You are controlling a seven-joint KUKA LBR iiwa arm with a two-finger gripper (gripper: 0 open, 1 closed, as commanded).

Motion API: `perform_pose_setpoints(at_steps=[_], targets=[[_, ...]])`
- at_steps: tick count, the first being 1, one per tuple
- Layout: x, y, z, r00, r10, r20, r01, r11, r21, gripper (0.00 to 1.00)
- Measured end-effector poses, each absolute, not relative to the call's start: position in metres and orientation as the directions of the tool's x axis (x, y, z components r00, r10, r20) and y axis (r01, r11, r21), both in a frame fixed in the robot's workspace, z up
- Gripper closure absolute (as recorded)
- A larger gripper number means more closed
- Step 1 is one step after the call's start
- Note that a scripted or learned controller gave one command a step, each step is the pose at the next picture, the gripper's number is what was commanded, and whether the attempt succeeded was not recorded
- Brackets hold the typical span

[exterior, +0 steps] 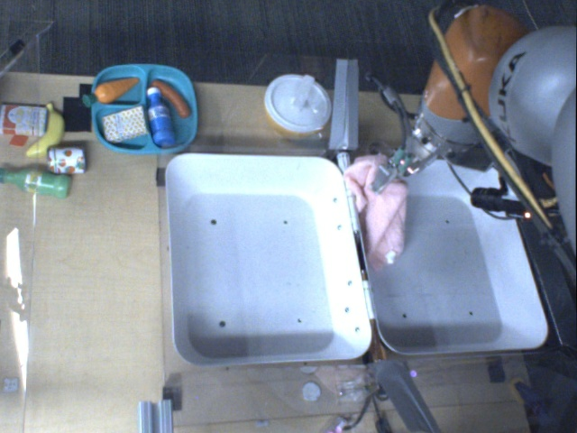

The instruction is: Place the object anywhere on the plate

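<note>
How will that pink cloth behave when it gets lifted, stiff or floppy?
Probably floppy: the pink cloth hangs in folds from the pincer, trailing down into the right bin. It looks light for its size. It could snag, since it drapes by the rim between bins.

two white bins [261,336] side by side on worktop [81,314], yellow lidded tub [298,105] behind them, banana [47,132], small can [67,160], green bottle [36,182] far left
</note>
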State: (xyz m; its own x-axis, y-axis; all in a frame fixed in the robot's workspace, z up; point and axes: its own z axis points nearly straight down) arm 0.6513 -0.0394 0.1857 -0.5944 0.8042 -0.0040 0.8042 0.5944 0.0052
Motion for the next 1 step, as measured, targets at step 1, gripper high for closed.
perform_pose_setpoints(at_steps=[1], targets=[[0.653,-0.0377,0.2257,-0.599,0.801,-0.004,0.801,0.599,0.005,1.0]])
